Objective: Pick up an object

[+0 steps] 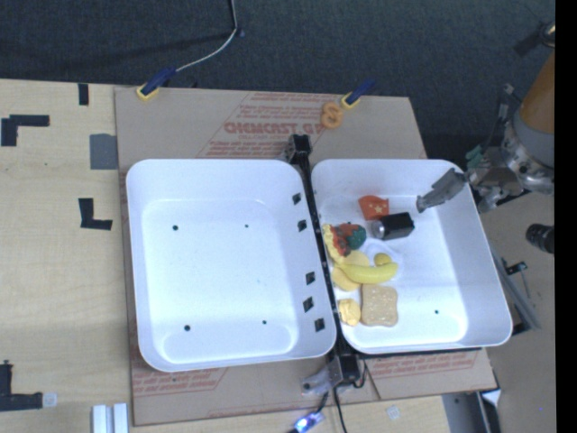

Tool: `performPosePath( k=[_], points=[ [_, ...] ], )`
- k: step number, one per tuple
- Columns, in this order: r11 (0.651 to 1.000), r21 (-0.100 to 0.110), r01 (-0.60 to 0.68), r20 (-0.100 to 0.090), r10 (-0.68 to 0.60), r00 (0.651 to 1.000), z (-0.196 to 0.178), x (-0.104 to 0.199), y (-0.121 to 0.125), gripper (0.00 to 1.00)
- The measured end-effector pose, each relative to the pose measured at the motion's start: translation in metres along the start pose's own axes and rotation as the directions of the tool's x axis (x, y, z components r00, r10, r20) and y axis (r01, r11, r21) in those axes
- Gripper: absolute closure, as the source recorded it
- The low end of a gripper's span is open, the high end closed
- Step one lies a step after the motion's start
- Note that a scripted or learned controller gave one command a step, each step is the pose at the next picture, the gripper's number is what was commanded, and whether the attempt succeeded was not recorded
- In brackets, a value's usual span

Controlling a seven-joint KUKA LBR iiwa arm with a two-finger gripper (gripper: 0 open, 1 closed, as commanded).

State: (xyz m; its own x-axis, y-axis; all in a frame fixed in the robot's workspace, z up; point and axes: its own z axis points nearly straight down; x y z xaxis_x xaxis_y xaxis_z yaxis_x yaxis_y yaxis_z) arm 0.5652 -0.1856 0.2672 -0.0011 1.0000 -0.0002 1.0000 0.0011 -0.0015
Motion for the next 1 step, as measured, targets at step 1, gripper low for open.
performPosePath(
  k=[1],
  points=[
    [1.0, 0.009, 0.002, -0.002, -0.002, 1.0, 0.1505, 0.0015, 0.033, 0.0]
  ],
)
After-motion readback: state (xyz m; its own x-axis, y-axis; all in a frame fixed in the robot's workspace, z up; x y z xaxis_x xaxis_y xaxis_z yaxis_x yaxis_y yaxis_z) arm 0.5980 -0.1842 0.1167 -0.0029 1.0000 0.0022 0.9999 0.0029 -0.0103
